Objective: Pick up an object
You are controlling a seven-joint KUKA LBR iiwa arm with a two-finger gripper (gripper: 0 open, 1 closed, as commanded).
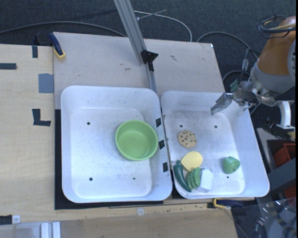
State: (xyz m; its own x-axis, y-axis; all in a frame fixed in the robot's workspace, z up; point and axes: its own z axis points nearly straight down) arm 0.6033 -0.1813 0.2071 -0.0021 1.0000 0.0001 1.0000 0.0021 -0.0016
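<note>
From the camera above the bench, two shallow white bins sit side by side on a pale board. The left bin (79, 133) holds a light green bowl (136, 140), upright, resting a little right of the bin's middle and well apart from its walls.

The right bin (248, 148) holds the small things. A round chocolate-chip cookie (187, 139) lies near the bin's middle, slightly left. Just nearer than it sits a yellow lemon-shaped piece (191, 160). Touching that piece on its near side is a cluster at the bin's near-left corner: a dark green pepper-like piece (181, 176), a lighter green ridged piece (194, 178) and a small white block (206, 180), all pressed together. A separate green lump (231, 164) lies to the right of the cluster, apart from it, near the bin's right wall.

The arm comes in from the right, its orange band and grey wrist above the right bin's far-right corner. The gripper (221, 104) hangs over the far part of the right bin, well apart from every object, with nothing between its fingers. Whether it is set wide or narrow cannot be told from this angle.

A metal pole (130, 21) slants across the far side of the board, and a blue-and-yellow clamp (57, 46) sits at the board's far-left corner.
</note>
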